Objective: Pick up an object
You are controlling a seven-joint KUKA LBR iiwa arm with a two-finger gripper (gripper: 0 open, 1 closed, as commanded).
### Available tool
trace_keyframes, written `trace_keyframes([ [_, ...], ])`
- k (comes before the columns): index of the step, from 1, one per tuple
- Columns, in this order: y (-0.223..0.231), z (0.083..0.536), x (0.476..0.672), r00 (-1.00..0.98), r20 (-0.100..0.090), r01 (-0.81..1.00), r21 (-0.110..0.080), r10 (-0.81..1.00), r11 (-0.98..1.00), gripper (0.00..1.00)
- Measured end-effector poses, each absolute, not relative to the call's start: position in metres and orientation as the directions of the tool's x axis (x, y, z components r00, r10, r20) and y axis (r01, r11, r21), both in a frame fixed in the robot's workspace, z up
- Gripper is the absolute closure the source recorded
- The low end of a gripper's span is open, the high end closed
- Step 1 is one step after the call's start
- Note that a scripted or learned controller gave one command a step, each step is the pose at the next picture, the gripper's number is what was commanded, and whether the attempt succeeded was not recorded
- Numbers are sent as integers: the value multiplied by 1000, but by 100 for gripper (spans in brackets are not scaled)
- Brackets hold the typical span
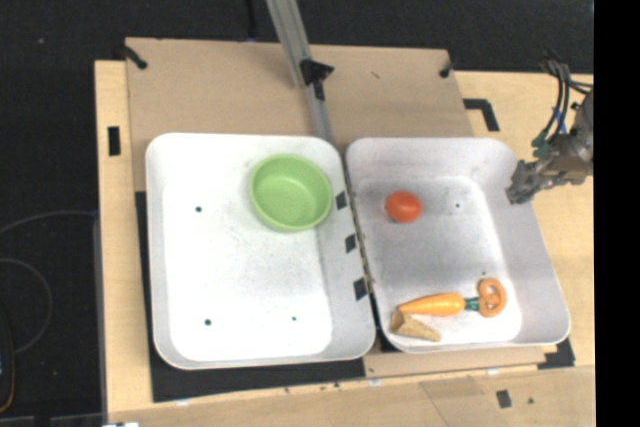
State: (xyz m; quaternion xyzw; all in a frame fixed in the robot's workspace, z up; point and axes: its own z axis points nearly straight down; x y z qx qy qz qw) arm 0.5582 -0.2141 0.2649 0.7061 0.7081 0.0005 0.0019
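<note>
Here's the bench from above, two white bins side by side, and the gripper (525,183) sits out at three o'clock, poised over the right rim of the right bin (520,245), with cables trailing up behind it. Whether it is spread or closed, I cannot tell from this angle; it is small and dark against the rim, and nothing shows between its tips. Inside that right bin, a red ball (404,207) lies toward ten o'clock of the tray, well apart from the gripper. Down at six o'clock, near the bottom wall, lies a carrot (433,304), stretched left to right, with an orange ring (491,296) just beside its right end and a tan wedge (414,326) just below its left end. Over in the left bin (180,265), a green bowl (290,193) sits upright at one o'clock, near the top right corner. A grey pole (285,5) runs from twelve o'clock down toward the gap between the bins.
</note>
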Motion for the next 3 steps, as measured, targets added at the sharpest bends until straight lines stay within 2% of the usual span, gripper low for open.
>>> trace_keyframes([
  [1,-159,268,575,-8,0,1000,4,1000,8,100],
  [2,-104,255,581,-6,0,1000,1,1000,6,100],
  [3,-51,261,594,-8,1,1000,2,1000,8,100],
])
